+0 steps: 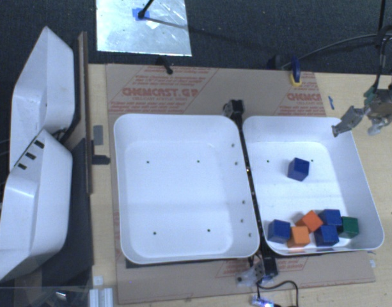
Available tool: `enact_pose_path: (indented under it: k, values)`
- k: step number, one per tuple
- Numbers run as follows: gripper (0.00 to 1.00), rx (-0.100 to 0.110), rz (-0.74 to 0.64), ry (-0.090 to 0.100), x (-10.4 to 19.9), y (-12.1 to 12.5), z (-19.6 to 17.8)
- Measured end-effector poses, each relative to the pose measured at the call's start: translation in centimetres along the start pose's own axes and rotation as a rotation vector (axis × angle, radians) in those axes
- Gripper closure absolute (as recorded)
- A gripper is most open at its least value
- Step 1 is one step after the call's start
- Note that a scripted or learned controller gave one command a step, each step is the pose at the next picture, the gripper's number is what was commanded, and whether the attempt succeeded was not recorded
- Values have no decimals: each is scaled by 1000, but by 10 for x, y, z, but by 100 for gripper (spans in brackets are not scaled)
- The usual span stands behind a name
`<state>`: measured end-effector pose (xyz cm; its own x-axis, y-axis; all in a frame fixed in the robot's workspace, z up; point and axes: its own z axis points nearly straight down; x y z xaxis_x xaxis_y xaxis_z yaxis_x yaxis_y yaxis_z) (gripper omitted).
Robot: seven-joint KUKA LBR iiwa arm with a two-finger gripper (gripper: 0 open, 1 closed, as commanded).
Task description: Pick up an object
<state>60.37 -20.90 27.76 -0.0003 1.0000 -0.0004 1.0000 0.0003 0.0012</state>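
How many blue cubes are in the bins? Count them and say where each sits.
4. One blue cube sits alone mid right bin; three in the near-corner cluster. Others may hide beneath.

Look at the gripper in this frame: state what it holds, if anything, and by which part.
Nothing is held. The gripper hangs above the right bin's upper right rim with no object between its fingers; the blocks, including the lone blue cube, lie in the bin.

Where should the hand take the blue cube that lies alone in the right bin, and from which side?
Grip the lone blue cube across two opposite flat sides, coming straight down from above. It stands apart from the cluster of blocks, so both sides look free.
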Motion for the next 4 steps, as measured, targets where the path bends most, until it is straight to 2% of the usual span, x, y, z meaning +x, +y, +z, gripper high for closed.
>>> enact_pose_path:
  k: [1, 2, 3, 4]
  values:
    - [0, 10, -2, 3, 21, 25, 131]
    - [0, 7, -3, 3, 65, -13, 194]
    - [100, -2, 0, -1, 62, -10, 180]
    - [100, -8, -10, 3, 169, -10, 86]
